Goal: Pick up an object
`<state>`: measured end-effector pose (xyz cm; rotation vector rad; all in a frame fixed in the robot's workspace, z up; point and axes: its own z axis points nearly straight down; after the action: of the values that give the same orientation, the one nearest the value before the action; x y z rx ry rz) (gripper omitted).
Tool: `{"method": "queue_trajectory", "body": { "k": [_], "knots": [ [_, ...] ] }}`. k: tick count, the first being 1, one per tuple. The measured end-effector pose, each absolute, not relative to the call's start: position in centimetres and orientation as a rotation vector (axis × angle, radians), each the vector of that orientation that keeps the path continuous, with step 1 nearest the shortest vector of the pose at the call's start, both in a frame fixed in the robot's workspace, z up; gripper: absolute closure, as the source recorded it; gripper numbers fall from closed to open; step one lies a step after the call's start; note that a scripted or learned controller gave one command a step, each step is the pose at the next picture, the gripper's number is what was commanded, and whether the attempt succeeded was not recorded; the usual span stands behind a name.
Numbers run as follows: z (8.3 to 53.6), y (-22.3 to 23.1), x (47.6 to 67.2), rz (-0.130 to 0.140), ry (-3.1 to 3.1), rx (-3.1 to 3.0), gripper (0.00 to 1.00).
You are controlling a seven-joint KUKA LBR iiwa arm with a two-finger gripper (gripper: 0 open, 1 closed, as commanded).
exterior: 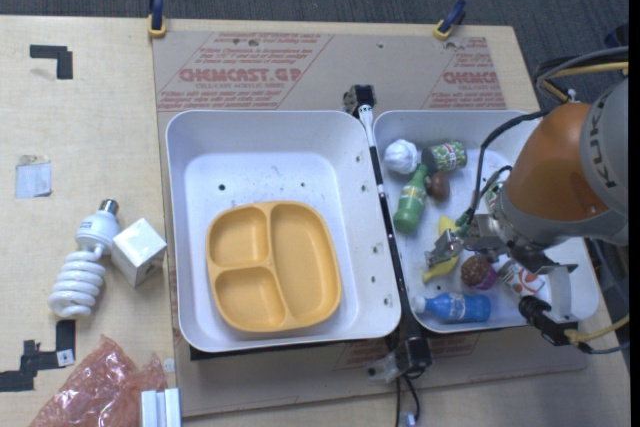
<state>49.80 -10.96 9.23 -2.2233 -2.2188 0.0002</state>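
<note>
My gripper (468,237) hangs low in the right bin (575,300), below the arm's orange band (555,165). It sits just above a yellow object (441,262) and a dark maroon ball (477,271). Whether it touches either one I cannot make out. Also in this bin lie a green bottle (410,201), a white ball (401,155), a green can (449,156), a small brown piece (438,184), a blue bottle (456,307) and a red-and-white item (521,279) partly under the arm.
The left bin (190,165) holds a yellow divided plate (272,265). On the bench to the left lie a spiral light bulb (83,265), a white cube (139,250) and a red mesh bag (100,385). A black divider (378,177) runs between the bins.
</note>
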Motion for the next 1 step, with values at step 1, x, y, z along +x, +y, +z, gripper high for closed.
{"method": "queue_trajectory", "body": {
  "k": [1],
  "knots": [
    [10.23,-11.00,49.96,-0.003,-2.219,-2.226,1.00]
  ]
}}
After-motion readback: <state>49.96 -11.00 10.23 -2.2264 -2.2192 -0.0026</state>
